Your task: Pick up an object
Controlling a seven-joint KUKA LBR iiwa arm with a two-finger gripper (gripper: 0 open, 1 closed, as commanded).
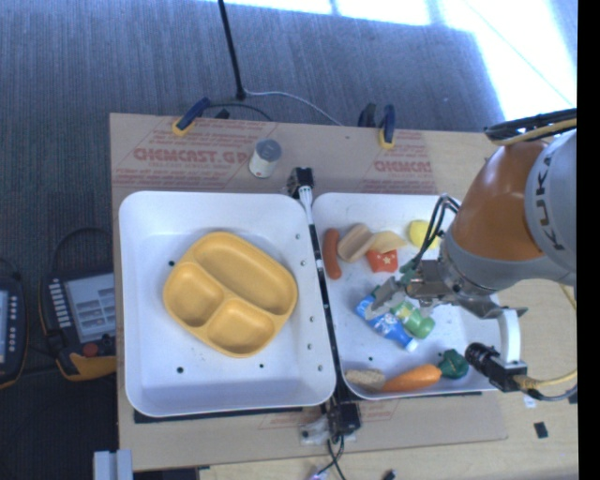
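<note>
Arm (511,220) low over right bin (328,281)

Bright daylight pours in from the upper right, washing the floor (506,23) there to near white. The white bins (141,281) glare softly. My arm (511,220) throws a faint shadow leftward. Everything looks slightly soft and grainy overall.

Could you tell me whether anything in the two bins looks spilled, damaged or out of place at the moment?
Nothing stands out. The yellow three-compartment plastic plate lies flat in the left white bin. The toy foods, among them an orange plastic carrot and a red sausage, lie loose inside the right white bin, none over the rim.
</note>
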